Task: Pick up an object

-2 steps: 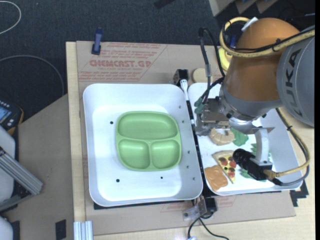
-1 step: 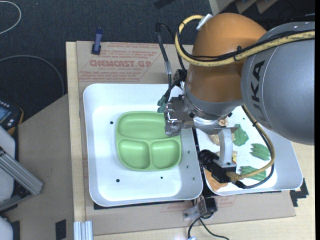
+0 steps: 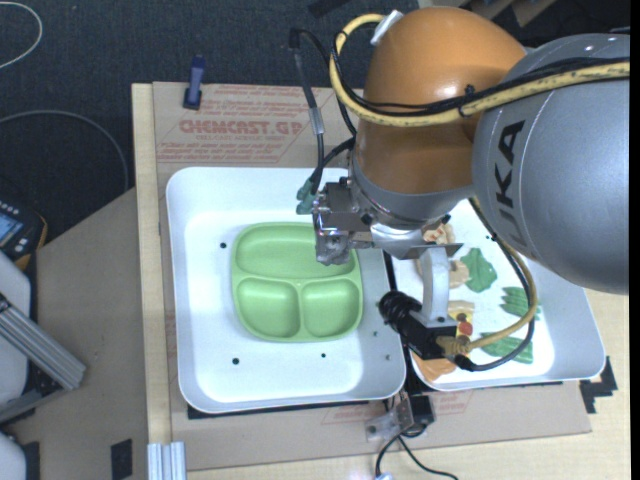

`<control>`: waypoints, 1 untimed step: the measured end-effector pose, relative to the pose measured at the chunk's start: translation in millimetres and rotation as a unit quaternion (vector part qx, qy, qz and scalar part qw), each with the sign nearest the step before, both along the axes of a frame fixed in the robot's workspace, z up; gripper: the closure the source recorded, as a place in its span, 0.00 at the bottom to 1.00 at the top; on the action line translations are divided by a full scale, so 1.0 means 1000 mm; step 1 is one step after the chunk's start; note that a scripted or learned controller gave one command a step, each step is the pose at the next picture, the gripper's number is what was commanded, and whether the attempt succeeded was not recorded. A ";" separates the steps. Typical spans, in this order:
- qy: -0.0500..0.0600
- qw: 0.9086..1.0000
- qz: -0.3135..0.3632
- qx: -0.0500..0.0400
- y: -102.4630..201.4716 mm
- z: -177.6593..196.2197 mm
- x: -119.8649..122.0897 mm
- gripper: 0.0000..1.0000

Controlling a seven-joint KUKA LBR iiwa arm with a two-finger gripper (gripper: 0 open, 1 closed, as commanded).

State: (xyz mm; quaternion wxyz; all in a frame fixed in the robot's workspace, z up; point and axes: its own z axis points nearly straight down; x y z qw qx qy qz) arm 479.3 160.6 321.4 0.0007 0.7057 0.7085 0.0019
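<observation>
Left bin [image 3: 195,298] holds a green divided tray [image 3: 295,293]; whether the gripper [image 3: 332,243] grasps, I cannot tell.

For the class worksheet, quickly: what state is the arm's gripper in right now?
Gripper: low over the green divided tray in the left bin; open or closed cannot be told, and no object is seen held.
</observation>
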 end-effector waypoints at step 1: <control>0.005 1.000 -0.004 -0.001 -0.032 -0.022 0.000 1.00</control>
